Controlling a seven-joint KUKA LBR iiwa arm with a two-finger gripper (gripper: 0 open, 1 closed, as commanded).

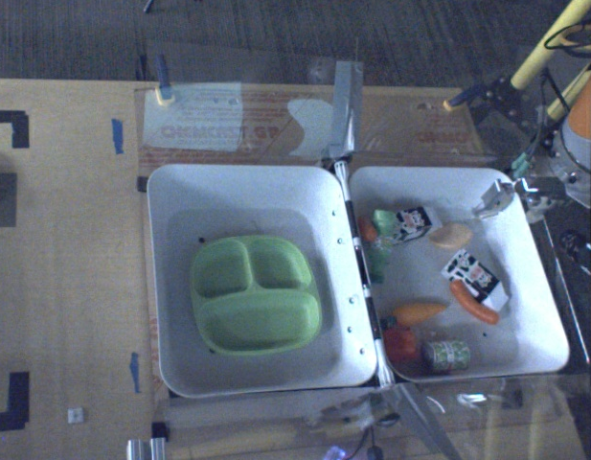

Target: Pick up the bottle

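The arm enters from the right edge of the view, and only its last part is visible: a grey body with an orange band near the top right corner. The gripper [501, 197] hangs over the upper right corner of the right bin [544, 286], at the rim, and it points to the left and a little downward. It is too small and too blurred to tell if it is apart or together, and nothing is visible in it. The bottle [376, 249] lies in the right bin against the left wall, green and partly transparent, just beside a small black and white carton [411, 223]. It is well apart from the gripper. In the same bin there are a beige rounded object [451, 236], a second black and white carton [475, 276], 2 orange carrots [420, 310] [475, 307], a red item [400, 343] and a green can [448, 355] near the lower wall. The left bin [180, 199] holds 1 green tray [255, 293] with 3 compartments, lying flat in the middle.
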